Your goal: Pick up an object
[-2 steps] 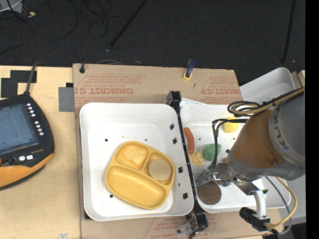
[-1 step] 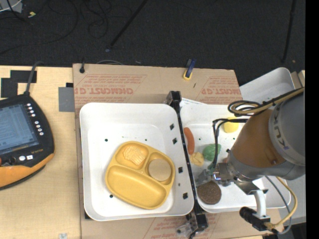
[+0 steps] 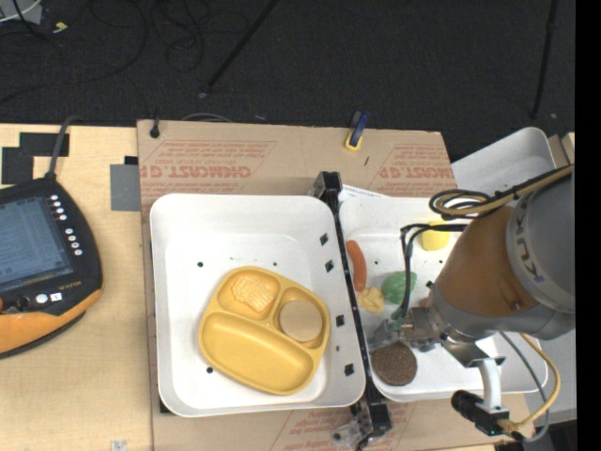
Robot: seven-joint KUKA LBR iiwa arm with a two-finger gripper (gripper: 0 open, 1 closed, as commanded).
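Note:
In the right white bin [image 3: 394,235] lie a red-orange sausage [image 3: 356,263], a green lump [image 3: 399,285], a small pale yellow piece [image 3: 373,300], a yellow object [image 3: 435,240] at the back, and a brown round disc [image 3: 395,365] at the front. My gripper [image 3: 404,331] hangs low in this bin at the end of the orange-banded arm [image 3: 484,271]. It sits just above the brown disc and in front of the green lump. The arm's body hides the right half of the bin.
The left white bin [image 3: 188,252] holds a yellow compartment tray [image 3: 254,346] with a waffle-like piece [image 3: 249,292] and a tan disc [image 3: 301,320]. A black divider [image 3: 340,280] separates the bins. A handheld control pendant [image 3: 38,261] lies at the far left.

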